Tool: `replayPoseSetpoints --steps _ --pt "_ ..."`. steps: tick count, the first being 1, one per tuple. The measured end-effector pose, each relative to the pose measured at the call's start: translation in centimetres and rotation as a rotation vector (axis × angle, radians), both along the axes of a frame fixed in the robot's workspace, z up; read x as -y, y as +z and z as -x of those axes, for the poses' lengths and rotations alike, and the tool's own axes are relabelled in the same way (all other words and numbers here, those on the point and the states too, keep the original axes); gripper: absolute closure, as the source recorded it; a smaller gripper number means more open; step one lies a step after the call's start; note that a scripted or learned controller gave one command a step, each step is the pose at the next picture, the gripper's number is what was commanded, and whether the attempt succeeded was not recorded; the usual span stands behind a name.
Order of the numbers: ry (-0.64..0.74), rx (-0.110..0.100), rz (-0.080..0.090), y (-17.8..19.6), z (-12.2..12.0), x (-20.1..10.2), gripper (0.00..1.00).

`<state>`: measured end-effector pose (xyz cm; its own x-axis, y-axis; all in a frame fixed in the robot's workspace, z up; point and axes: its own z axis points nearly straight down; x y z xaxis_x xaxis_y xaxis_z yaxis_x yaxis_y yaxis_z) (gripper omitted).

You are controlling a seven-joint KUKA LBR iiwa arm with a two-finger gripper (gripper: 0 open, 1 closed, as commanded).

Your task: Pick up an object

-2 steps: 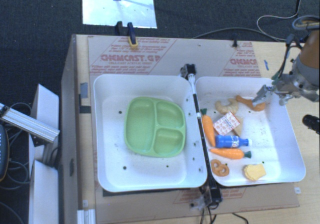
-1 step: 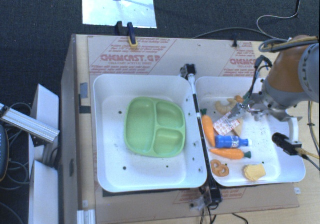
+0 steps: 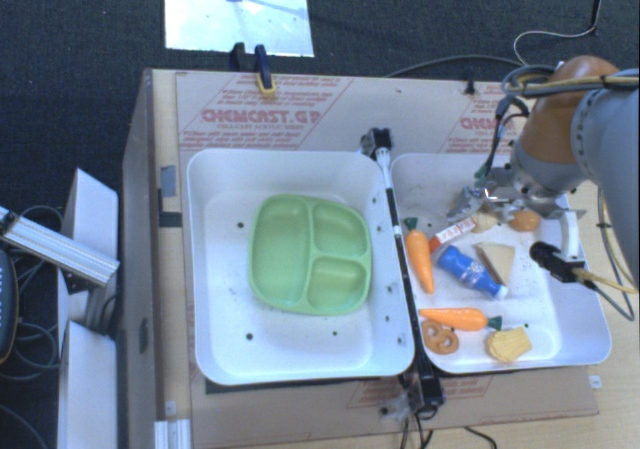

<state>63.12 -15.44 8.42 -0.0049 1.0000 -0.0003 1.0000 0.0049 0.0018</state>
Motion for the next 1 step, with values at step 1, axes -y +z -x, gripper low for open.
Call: replayPoseSetpoints --steps 1 --pt "-0.005 -0.035 -0.013 -0.16 -3.2 0.28 0.0"
